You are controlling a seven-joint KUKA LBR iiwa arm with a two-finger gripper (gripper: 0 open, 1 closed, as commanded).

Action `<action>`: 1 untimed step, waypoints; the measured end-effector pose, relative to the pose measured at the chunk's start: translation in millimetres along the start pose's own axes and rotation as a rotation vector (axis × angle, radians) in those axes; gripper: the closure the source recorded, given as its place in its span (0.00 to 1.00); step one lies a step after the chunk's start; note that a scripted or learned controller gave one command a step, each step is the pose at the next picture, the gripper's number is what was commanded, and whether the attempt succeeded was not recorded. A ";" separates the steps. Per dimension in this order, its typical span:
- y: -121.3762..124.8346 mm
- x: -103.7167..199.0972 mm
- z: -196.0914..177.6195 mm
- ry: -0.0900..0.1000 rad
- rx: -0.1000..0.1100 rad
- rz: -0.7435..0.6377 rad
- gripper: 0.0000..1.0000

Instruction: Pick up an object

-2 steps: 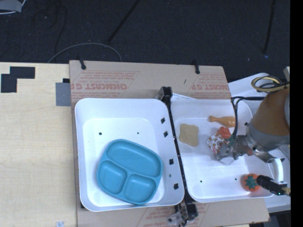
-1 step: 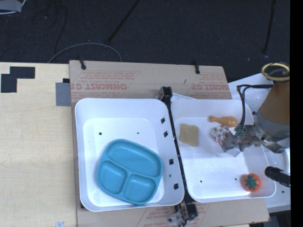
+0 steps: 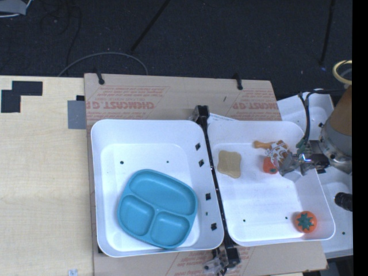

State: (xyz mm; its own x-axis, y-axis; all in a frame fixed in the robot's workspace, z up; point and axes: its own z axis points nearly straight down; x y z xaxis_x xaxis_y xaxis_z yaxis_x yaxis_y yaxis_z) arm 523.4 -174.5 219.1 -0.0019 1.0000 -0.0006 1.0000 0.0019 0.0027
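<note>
- I've got the gripper (image 3: 286, 167) low in the right bin (image 3: 259, 229), near its right wall, upper half; arm (image 3: 339, 137) comes in from the right edge.
- Can't tell from my feed if it's open, closed or gripping anything. Too small, too cluttered at the tip.
- Right at the tip sits a small red-orange obj (image 3: 269, 165), round-ish, w/ a white patterned bit on top. It looks to be touching the gripper or just beside it; can't say which.
- Just above-left of that: a thin tan/orange stick-like piece (image 3: 263, 145), lying flat on the bin floor.
- Tan flat pad (image 3: 230, 164), sponge- or cookie-like, in the right bin's upper left area, near the divider (image 3: 208, 171), well apart from the gripper.
- Orange ball-ish obj w/ a green top (image 3: 306, 221) in the right bin's lower right corner, apart from the gripper.
- Left bin (image 3: 109, 148) holds a blue 3-compartment tray (image 3: 156, 209), lying flat, tilted a bit in plan, in the lower centre of that bin.
- Both bins sit side by side on a cardboard sheet (image 3: 172, 99) w/ red print, on the light wood bench (image 3: 40, 183).
- Dark floor w/ cables (image 3: 103, 56) behind the bench.
- Black cable (image 3: 306, 111) loops above the wrist area.
</note>
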 end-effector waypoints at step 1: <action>3.3 62.5 -1.5 0.004 0.006 -0.004 1.00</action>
State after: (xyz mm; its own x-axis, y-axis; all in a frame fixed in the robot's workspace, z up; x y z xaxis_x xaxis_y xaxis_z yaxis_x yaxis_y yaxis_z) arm 526.5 -112.0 220.6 -0.0054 1.0000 0.0033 1.0000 0.0054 -0.0035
